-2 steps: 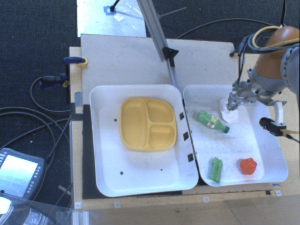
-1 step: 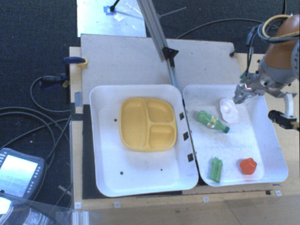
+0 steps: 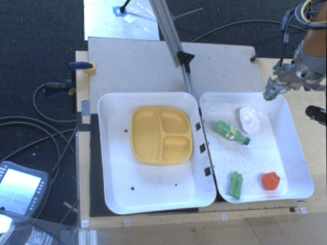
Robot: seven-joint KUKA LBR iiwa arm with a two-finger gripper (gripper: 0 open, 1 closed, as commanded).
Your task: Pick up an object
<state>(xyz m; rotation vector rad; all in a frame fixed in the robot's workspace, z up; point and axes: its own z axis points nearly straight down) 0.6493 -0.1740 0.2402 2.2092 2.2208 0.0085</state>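
The right bin (image 3: pixel 294 137) holds several small objects: a white rounded piece (image 3: pixel 248 119) near the back, a green bottle (image 3: pixel 231 132) lying on its side beside it, a green ridged piece (image 3: pixel 235 184) at the front, and a red pepper-like piece (image 3: pixel 270 180) at the front right. My gripper (image 3: pixel 271 92) hangs over the bin's far right rim, up and to the right of the white piece. Nothing shows between its tips.
The left bin (image 3: pixel 115 162) holds a yellow divided plate (image 3: pixel 161 135). A slanted grey pole (image 3: pixel 168 27) ends at a black clamp (image 3: pixel 184 58) behind the bins. Cables and a pendant (image 3: pixel 18 188) lie on the floor to the left.
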